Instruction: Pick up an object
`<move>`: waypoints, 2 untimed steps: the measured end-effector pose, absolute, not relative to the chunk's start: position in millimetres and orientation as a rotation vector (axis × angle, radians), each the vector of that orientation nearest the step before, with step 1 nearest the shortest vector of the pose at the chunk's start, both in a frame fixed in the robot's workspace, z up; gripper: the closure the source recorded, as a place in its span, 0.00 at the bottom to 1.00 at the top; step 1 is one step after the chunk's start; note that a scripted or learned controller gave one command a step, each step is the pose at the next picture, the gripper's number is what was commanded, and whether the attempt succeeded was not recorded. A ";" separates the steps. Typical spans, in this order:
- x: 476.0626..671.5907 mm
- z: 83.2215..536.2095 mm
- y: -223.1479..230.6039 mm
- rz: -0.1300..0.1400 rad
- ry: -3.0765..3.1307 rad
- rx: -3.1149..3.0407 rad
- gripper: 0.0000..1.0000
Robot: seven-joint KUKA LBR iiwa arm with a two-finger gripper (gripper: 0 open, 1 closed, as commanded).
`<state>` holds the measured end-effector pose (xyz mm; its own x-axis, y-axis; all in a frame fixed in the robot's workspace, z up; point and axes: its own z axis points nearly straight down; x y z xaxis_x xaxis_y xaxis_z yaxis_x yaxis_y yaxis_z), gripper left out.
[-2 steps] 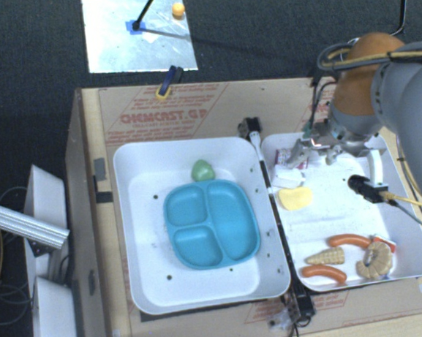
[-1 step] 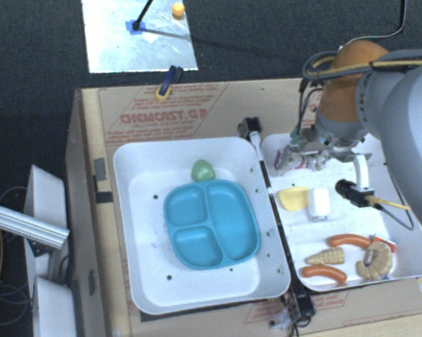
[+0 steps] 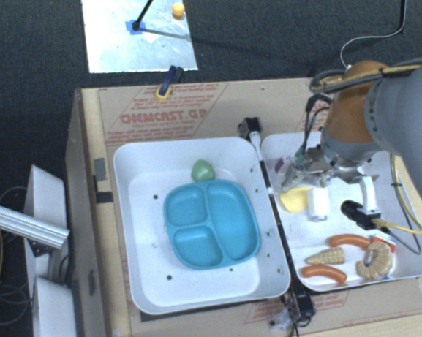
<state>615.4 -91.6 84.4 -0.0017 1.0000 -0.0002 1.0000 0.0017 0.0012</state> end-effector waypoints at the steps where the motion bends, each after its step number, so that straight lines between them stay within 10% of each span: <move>1: 622.7 84.9 -88.3 0.003 2.224 2.217 0.00; 2: 583.8 84.6 -88.8 0.001 2.222 2.219 0.00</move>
<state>583.8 -88.8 84.6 -0.0015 1.0000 0.0000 1.0000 0.0015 0.0014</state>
